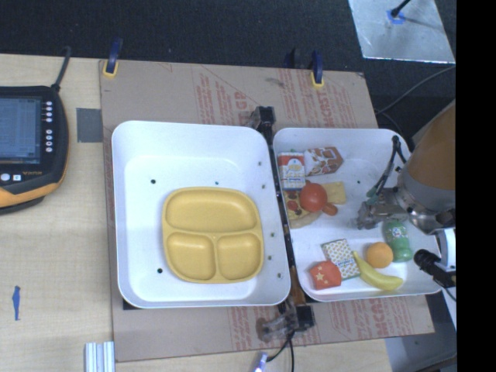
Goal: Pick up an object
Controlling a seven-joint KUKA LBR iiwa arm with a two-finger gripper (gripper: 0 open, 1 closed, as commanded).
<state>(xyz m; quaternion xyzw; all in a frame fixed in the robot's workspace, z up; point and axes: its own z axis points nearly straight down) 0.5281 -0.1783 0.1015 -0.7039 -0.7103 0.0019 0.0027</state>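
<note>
A single fixed camera hangs above the surface (62, 254) and looks down on it at a slight slant, far enough back to take in both white bins whole: the left bin (136, 208) sits near the middle of the picture and the right bin (353, 142) just beside it toward the right. The top of the picture reaches past the far edge of the surface to dark floor (194, 14), while the near edge of the cardboard sheet (194, 91) under the bins runs close to the bottom. The arm (434, 161) enters at the right border, cut off by it.
</note>
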